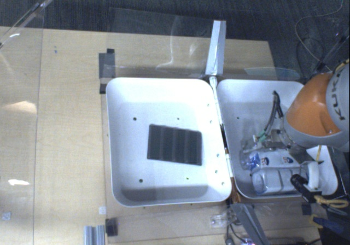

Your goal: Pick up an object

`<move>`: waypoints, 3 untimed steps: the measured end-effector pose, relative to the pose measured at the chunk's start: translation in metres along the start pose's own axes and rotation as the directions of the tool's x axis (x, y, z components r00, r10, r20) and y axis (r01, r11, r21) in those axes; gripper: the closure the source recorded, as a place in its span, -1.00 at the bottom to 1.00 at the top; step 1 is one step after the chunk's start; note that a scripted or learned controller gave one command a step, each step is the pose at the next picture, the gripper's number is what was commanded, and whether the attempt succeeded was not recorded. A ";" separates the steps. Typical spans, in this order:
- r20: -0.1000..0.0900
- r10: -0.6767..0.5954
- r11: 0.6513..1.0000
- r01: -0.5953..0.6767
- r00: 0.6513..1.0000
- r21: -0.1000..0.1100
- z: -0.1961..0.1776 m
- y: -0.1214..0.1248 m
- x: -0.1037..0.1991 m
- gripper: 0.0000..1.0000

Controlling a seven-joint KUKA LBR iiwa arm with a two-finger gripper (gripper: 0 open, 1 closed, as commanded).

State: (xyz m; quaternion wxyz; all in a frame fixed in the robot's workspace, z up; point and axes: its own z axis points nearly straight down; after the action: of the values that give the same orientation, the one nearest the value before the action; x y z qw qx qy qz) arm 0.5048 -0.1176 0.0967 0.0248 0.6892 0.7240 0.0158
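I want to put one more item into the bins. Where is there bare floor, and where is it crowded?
The left bin has bare floor all around the dark ribbed pad, widest between pad and far wall. In the right bin, the far-left corner is bare; the near half is crowded by the gripper and a bottle.

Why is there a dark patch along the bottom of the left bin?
In the camera view, that soft grey patch is shadow inside the left bin, cast along its near wall; the dark ridged pad looks sharp, while the gripper area looks blurry and cluttered.
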 end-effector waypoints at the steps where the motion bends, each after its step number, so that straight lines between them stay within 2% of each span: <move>1: -0.011 -0.087 0.996 0.088 0.996 0.026 0.005 0.001 0.030 -1.00; 2: -0.022 -0.295 0.955 0.295 0.955 0.029 0.005 -0.010 0.007 -1.00; 3: -0.008 0.100 0.994 -0.100 0.995 0.044 0.009 0.036 0.026 -1.00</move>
State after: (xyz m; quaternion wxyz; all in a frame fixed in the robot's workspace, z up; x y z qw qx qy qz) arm 0.5396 -0.0899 0.0895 0.0052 0.7248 0.6889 0.0049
